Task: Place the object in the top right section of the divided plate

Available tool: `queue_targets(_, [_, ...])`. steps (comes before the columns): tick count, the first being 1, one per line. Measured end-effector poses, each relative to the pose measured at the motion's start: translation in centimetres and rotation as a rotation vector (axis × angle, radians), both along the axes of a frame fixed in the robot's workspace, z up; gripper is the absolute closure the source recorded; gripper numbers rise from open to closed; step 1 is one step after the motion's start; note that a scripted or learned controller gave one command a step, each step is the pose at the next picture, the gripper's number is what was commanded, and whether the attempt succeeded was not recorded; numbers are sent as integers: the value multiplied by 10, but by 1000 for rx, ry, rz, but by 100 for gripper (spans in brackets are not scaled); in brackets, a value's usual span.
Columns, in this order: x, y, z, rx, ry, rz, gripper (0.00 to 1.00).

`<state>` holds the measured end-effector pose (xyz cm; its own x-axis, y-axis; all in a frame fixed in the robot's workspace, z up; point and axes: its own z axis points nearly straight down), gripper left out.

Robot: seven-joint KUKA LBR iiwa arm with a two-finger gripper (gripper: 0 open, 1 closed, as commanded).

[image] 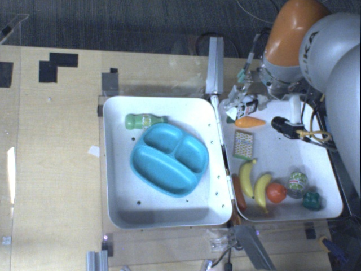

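Camera view: gripper (243, 101) hangs just above the carrot (250, 122), jaw state unclear; plate (169, 158), well away, has nothing in it, so pickup and placement remain.

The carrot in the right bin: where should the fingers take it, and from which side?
Grip the carrot across its thick middle, coming straight down. It lies flat and lengthwise left to right near the bin's far wall, so the fingers should close across its narrow width. The gripper is just beside it.
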<state>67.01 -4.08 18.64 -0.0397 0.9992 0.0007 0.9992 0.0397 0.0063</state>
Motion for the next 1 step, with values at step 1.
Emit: queue_targets(1, [-11,89,0,2,0,6,100])
